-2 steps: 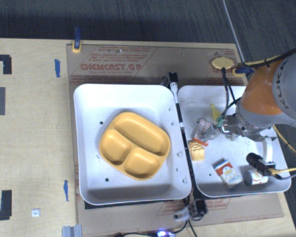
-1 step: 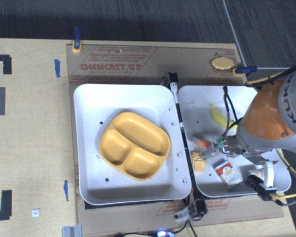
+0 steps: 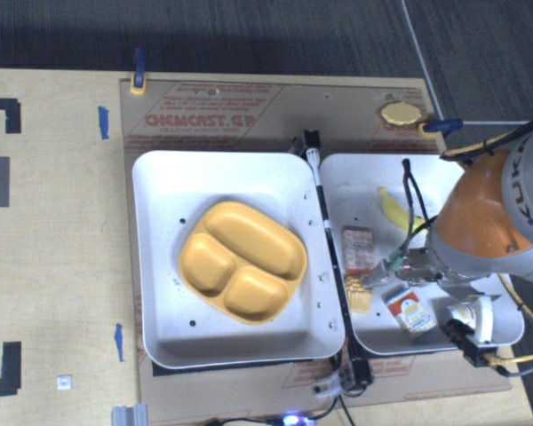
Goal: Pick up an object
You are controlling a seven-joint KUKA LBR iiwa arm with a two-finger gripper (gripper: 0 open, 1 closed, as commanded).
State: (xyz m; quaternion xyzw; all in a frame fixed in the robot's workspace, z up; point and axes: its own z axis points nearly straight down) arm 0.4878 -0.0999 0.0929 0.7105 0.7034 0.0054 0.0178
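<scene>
Over the right white bin (image 3: 360,169), the claw (image 3: 398,264) hangs among small packets (image 3: 358,248); its state I cannot tell. Approach stage, judged; next move needs a centred descent onto one packet.

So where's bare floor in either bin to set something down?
Left white bin: bare floor rings the yellow three-compartment tray, widest along its left wall. Right white bin: bare strip by its top wall; crowded below, around the gripper, brown packet and yellow banana-shaped piece.
</scene>
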